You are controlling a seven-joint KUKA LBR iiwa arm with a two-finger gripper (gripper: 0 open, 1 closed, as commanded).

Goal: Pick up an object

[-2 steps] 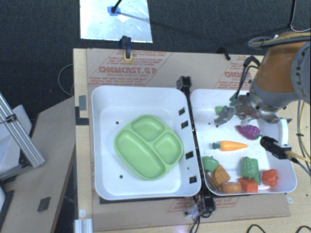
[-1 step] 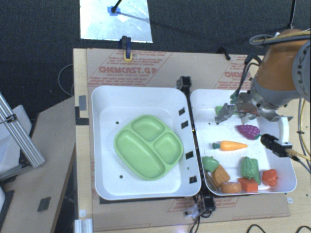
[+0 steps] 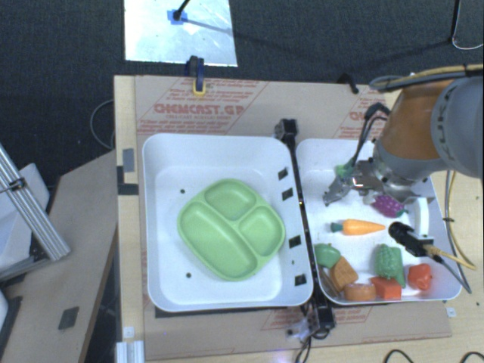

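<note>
Above the carrot (image 3: 357, 226), in the right bin (image 3: 318, 157), the gripper (image 3: 338, 187) was seen over bare white floor, carried in from the right on the grey arm (image 3: 457, 123) with its orange band (image 3: 412, 123). Whether it was open or closed could not be told. A purple toy piece (image 3: 388, 204) was found just above and to the right of the carrot, close beside the gripper body. Below and left of the carrot a green leafy piece (image 3: 327, 254) was laid, with a brown piece (image 3: 342, 272) touching it lower down. Below and right of the carrot a knobbly green piece (image 3: 389, 262), a red block (image 3: 387, 287) and a round red piece (image 3: 420, 277) were crowded along the bin's near wall.

Left of the carrot, black clips (image 3: 286, 131) were set along the meeting rims of the two bins. Well to the left of the carrot, the left bin (image 3: 162, 165) was occupied by a pale green divided plate (image 3: 231, 229), lying flat with three compartments. Far above and left of the carrot, a blue and yellow clamp (image 3: 197, 74) was fixed at the bench edge. Both bins were laid on a tan sheet (image 3: 249, 97), on which reddish print reading CHEMCAST GP could be made out
</note>
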